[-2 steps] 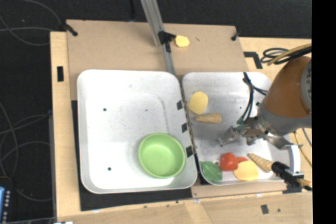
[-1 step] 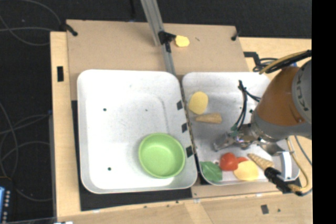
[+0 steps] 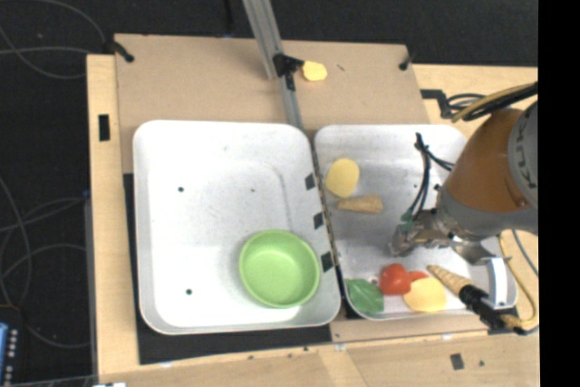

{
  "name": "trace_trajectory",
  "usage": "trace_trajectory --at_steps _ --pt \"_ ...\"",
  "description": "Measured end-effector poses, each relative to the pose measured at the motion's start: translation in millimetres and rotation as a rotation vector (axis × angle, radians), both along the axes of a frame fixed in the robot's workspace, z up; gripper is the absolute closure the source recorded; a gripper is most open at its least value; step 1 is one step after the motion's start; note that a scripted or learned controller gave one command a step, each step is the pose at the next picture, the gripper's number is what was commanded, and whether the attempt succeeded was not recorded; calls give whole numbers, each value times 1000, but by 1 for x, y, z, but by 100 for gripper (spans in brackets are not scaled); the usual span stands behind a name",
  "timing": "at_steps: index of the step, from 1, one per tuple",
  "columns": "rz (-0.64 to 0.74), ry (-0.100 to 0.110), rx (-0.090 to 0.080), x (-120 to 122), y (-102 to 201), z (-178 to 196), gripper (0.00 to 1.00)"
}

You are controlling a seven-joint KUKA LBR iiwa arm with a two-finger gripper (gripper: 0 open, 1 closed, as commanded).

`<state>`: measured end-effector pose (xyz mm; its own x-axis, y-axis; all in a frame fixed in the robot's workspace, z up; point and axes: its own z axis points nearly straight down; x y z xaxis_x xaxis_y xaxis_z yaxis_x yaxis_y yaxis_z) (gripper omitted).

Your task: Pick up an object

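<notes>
In the right bin [image 3: 381, 149] lie a round yellow piece [image 3: 343, 177], a tan bread-like stick [image 3: 360, 205], a red tomato-like object [image 3: 394, 278], a yellow lemon-like object [image 3: 425, 295], a green leaf-shaped piece [image 3: 364, 295] and an ice-cream cone shape [image 3: 450, 278]. My gripper [image 3: 412, 237] hangs low over the right bin, just above the red object and right of the tan stick. Nothing shows between its fingers. The orange band and grey arm cover the bin's right side.
A light green bowl [image 3: 279, 267] rests in the left bin [image 3: 199, 195] near its front right corner. A small yellow item [image 3: 314, 71] lies on the bench behind the bins, beside a slanted metal post [image 3: 258, 9].
</notes>
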<state>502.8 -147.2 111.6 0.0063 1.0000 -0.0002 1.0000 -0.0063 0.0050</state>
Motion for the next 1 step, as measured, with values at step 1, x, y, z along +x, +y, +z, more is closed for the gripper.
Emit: trace_trajectory --at_steps 1 --pt "10 -3 -2 5 -3 64 100"
